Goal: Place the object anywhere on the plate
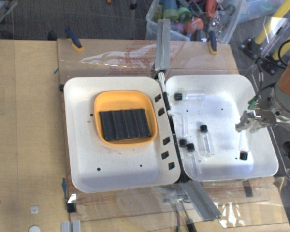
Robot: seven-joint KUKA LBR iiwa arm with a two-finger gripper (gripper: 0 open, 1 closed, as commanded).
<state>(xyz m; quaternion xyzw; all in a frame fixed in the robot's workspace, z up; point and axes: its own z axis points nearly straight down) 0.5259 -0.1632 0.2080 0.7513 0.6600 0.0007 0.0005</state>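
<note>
Pale wooden bench (24, 129) bears two white bins (82, 129); hand (246, 121) state unclear over right bin.

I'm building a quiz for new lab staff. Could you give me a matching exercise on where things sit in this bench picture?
Things:
1. orange plastic plate
2. dark ribbed rectangular block
3. clear plastic vials with black caps
4. metal two-finger end effector

Places:
A. scattered in the right white bin
B. over the right bin's right side
C. in the left white bin
D. lying on the plate

Pairs: 1-C, 2-D, 3-A, 4-B
</note>
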